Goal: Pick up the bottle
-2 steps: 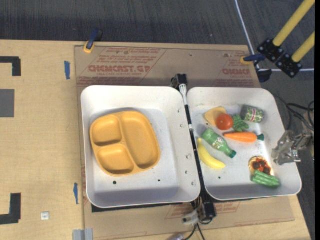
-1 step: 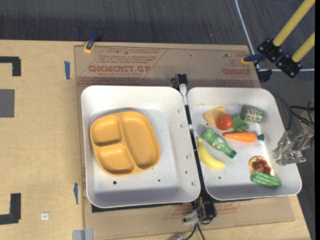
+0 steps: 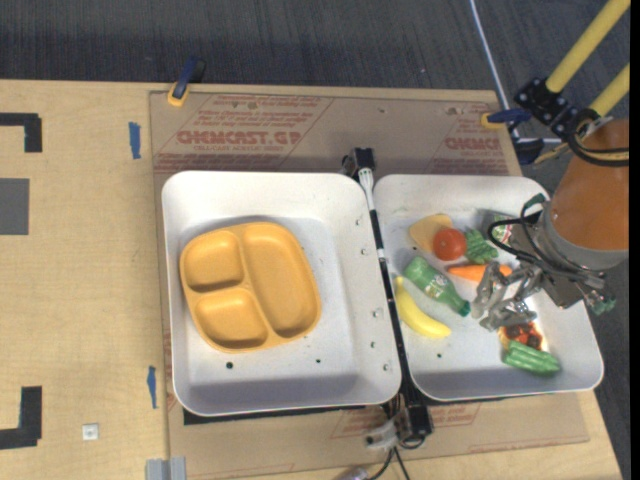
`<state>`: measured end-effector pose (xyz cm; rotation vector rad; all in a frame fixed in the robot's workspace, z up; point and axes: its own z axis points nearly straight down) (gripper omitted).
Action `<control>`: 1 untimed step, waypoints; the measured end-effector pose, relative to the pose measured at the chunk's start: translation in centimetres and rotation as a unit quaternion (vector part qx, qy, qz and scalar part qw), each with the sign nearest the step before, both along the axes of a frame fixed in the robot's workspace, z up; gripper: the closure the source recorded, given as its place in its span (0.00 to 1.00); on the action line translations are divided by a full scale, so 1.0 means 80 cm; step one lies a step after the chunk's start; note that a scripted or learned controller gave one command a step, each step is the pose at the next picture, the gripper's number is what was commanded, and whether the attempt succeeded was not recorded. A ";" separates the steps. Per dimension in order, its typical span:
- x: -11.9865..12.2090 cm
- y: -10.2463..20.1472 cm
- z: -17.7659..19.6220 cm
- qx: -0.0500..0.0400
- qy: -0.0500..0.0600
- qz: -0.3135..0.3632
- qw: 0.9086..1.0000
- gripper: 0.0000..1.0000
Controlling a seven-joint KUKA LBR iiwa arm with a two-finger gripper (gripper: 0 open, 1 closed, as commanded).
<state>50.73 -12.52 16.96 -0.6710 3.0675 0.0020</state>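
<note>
Camera view: one bottle (image 3: pixel 436 284), two bins (image 3: pixel 190 200)

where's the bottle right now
The green bottle lies on its side in the right bin, near that bin's left wall, just above the banana and left of the pincer.

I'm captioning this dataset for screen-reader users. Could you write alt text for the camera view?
The arm's gripper hangs over the right bin, just right of a green bottle that lies among toy foods: a banana, a tomato and a carrot. The left bin holds a yellow divided plate.
</note>
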 end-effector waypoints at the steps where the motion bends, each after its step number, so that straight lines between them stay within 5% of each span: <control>1: -0.012 -0.037 0.008 -0.001 -0.002 0.150 0.989 1.00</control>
